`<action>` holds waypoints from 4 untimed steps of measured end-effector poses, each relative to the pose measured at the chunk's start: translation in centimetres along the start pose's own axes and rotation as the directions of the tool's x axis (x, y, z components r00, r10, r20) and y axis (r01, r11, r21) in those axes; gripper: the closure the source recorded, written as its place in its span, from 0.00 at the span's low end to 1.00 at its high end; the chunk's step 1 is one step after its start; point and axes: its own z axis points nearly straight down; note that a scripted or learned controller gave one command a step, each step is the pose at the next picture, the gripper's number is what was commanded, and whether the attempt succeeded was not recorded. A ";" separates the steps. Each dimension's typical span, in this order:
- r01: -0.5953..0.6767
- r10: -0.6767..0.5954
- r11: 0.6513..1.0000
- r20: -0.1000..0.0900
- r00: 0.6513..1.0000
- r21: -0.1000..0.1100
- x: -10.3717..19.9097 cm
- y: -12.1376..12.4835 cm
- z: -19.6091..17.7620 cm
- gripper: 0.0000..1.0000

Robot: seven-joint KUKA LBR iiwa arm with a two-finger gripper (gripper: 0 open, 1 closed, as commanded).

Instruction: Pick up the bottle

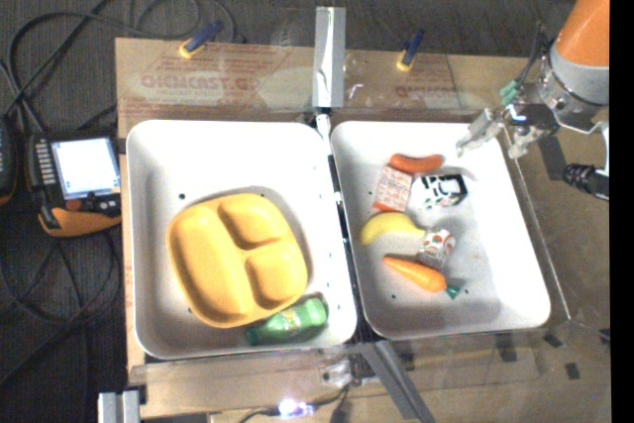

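The green bottle lies on its side at the front edge of the left bin, tucked against the front rim of a yellow divided plate. My gripper hangs over the back right corner of the right bin, far from the bottle. Its fingers are spread open with nothing between them.
The right bin holds a red sausage, a red carton, a black-and-white pack, a banana, a small carton and a carrot. A divider wall separates the bins. A handheld screen lies to the left of the bench.
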 end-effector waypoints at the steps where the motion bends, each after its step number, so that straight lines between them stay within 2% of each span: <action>1: -0.007 0.007 1.000 0.003 1.000 -0.002 -2.7 5.0 -9.7 0.00; 2: 0.169 -0.169 0.986 0.004 0.986 -0.002 5.9 5.6 -18.2 0.00; 3: 0.294 -0.294 0.956 0.004 0.956 -0.001 8.7 5.6 -18.1 0.00; 4: 0.275 -0.275 0.962 0.002 0.962 -0.001 15.4 5.6 -18.1 0.00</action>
